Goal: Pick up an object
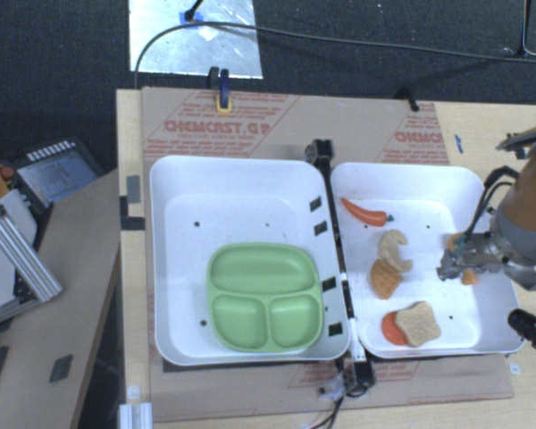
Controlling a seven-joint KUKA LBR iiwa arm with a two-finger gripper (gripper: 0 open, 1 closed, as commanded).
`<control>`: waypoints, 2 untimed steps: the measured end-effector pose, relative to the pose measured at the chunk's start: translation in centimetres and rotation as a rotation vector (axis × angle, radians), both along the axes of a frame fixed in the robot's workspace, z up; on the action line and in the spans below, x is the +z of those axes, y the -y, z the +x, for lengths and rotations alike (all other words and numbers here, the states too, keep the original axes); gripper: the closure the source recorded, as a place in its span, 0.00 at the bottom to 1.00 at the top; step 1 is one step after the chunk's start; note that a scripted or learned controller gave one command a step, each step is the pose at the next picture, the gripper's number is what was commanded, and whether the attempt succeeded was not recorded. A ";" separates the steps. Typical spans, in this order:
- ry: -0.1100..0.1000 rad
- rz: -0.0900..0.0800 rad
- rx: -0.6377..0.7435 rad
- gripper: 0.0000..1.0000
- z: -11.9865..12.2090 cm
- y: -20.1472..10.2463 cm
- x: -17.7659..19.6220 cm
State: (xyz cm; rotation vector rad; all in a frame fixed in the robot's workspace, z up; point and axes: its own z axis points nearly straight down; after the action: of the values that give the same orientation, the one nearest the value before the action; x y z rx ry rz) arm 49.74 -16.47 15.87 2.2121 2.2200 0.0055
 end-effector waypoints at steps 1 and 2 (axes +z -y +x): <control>0.000 0.000 0.001 1.00 1.2 0.1 5.2; -0.001 0.001 0.001 1.00 1.8 0.5 9.7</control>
State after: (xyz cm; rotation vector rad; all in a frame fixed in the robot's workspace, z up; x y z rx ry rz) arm 51.56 -17.01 25.57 2.2121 2.2214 0.0050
